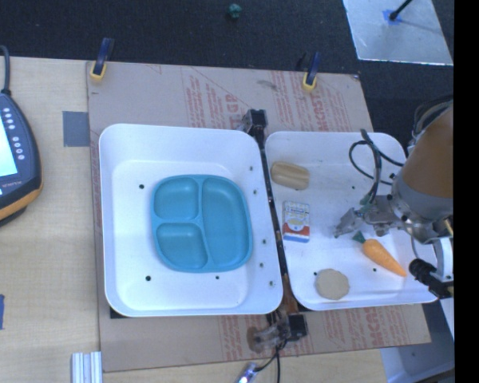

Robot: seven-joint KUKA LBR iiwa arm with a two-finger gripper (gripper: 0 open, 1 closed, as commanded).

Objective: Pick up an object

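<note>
A: Both bins are white; the left bin [112, 214] carries a light blue divided plate [201, 223], with black dots along its floor.

B: And the right bin [335, 146]?

A: White too. Just beside the plate's bin lies a tan bread roll [290, 175]; below the roll, a small carton [296, 222] in white, red and blue; below that, a beige round cookie [332, 284]. An orange carrot [383, 258] lies right of the carton.

B: The bench?

A: Brown cardboard [223, 94] with faded red print, pinned by blue-and-yellow clamps [101, 58].
</note>
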